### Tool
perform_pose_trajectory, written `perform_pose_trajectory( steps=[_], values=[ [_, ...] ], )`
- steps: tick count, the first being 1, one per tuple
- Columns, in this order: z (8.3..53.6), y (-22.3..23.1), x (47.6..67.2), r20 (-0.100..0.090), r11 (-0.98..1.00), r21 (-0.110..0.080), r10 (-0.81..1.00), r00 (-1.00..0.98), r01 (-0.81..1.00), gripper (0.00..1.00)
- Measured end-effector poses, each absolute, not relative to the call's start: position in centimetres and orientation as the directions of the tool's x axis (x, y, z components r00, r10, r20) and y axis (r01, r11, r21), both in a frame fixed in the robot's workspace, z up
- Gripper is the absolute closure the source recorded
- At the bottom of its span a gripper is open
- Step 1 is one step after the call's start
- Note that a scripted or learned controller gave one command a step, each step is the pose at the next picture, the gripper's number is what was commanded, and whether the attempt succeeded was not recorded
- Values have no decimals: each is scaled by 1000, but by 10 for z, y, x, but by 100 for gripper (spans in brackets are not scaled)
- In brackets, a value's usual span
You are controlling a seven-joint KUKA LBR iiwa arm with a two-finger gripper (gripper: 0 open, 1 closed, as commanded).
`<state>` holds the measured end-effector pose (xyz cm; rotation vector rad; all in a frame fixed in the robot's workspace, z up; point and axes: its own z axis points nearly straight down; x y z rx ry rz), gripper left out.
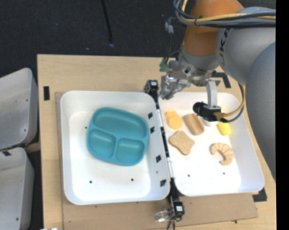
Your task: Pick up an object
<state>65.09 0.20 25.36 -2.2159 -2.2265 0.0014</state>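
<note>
The arm's pincer [169, 86] hangs over the right bin's [245, 176] far-left corner, above four food pieces; whether its grip is spread cannot be told.

Dark floor [87, 18] behind a tan bench [96, 71] — grey chairs [10, 109] left.

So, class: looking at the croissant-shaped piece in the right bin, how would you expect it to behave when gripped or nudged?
The croissant looks like a moulded toy food, so probably stiff and light. Its curved, ridged body may give fingers uneven purchase, so it could twist or slip. It lies flat on the right bin floor, so a nudge would likely slide it, not roll it.
</note>
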Motion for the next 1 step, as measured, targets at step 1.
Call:
perform_pose_trajectory(
  steps=[1],
  values=[
    [245, 43, 640, 0, 5, -1, 1000, -5, 1000, 100]
  ],
)
